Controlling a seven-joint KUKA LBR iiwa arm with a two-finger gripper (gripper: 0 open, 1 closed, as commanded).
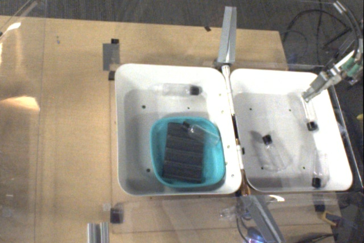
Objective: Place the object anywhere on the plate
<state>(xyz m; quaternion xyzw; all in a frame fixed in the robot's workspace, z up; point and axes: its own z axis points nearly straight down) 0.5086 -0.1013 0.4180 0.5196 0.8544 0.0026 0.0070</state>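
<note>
Left bin (128, 122), centre frame: teal plate (213, 165) carrying a dark ribbed block (183, 153) and a clear bottle (200, 131). Right bin (335, 179): further clear bottles (272, 151). Right edge: gripper (310, 95) above the bin's upper rim, grasp state indeterminable.

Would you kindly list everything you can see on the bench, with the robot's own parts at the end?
White bins: 2, white, side by side on the bench; left bin, right bin.
Plate: 1, teal, in the left bin toward its near side.
Ribbed block: 1, dark grey, lying on the plate.
Clear bottle with dark cap: 1, transparent, on its side at the left bin's far wall, off the plate.
Clear items with dark caps: about 4, transparent, hard to make out, scattered in the right bin, one near its middle.
Metal bar: 1, grey, behind the seam between the bins.
Gripper: 1, pale grey, over the right bin's far right corner.
</note>
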